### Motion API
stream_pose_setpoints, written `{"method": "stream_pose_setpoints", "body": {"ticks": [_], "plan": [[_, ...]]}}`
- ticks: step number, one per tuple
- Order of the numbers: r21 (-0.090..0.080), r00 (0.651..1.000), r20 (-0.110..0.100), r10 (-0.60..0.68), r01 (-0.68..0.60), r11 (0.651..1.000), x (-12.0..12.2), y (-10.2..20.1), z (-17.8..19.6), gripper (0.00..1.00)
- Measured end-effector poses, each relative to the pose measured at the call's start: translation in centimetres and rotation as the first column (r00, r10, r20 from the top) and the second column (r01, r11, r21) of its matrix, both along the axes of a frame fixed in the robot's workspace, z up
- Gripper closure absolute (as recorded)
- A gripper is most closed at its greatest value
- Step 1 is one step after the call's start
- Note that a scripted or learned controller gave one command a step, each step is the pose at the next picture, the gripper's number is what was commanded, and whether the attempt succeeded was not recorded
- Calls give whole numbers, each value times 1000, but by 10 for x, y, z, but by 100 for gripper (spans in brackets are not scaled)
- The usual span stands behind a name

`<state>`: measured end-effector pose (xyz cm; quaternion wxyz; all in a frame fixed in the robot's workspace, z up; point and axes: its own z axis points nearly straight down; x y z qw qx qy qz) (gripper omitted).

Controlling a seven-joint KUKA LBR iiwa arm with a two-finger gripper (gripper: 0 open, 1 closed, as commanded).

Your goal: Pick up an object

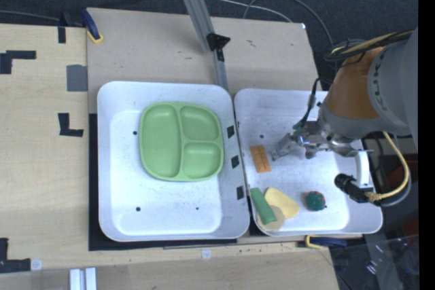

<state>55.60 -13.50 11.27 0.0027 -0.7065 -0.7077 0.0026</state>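
Wooden bench, two white bins side by side. Gripper hangs over the right bin, jaws parted, holding nothing. Orange block just beside the tips. Approach step, I'd say; next: shift over the block, descend, clamp.

Even, soft overhead light; faint shadows; slightly grainy, mildly blurred throughout

The grey arm with an orange band reaches in from the right, its two-finger gripper lowered over the right white bin.
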Motion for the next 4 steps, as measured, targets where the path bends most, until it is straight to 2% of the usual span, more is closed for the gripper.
{"method": "stream_pose_setpoints", "body": {"ticks": [1,2,4], "plan": [[-2,1000,6,0,0,1000,0,0,-24,0],[0,1000,6,1,-1,1000,0,1,-14,100],[-1,1000,11,0,0,1000,16,9,86,100]]}}
